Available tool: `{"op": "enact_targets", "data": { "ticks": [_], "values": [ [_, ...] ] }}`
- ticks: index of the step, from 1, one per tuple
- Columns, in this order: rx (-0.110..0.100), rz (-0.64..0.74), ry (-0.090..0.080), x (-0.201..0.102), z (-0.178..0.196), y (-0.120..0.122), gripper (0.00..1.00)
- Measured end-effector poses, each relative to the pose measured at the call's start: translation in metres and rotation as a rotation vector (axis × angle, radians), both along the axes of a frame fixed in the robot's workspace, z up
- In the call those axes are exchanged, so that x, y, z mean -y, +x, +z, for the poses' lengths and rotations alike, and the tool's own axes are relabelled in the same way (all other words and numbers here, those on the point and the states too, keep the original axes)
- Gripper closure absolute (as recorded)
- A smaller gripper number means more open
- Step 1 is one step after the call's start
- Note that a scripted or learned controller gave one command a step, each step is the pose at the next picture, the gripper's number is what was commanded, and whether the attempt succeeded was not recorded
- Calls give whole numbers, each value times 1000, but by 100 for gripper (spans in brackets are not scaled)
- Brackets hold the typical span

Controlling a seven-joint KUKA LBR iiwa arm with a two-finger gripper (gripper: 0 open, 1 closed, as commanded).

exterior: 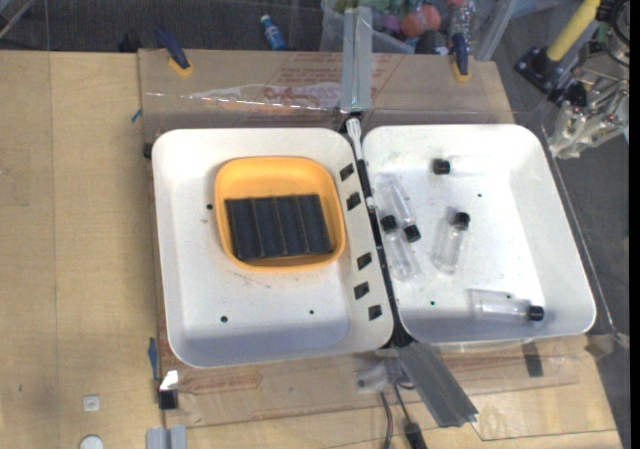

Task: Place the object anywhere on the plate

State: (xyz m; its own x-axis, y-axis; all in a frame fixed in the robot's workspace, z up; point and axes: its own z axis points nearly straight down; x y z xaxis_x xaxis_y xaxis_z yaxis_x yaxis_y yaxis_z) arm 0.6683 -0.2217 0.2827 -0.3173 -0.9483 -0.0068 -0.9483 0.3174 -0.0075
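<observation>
Two white bins sit side by side on the bench. The left bin [190, 327] holds an orange plate [279, 211] carrying a dark ribbed insert [278, 227]. The right bin [560, 267] holds several clear vials with black caps: one [398, 209] near the divider, one [451, 237] near the middle, one [503, 307] lying at the front edge, plus a loose black cap [441, 167] towards the back. The vials look light, rigid, smooth and likely slippery; being round, they may roll, so a grasp across the body, square to its long axis, seems safest. Faint red printing on the taped sheet [300, 92] behind the bins is unreadable. The gripper's finger state cannot be told.
</observation>
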Motion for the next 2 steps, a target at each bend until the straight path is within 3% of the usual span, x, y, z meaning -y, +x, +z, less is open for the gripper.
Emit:
{"op": "enact_targets", "data": {
  "ticks": [1, 2],
  "values": [
    [0, 275, -2, 0, 64, 0, 100],
    [0, 459, -3, 0, 71, 0, 100]
  ]
}}
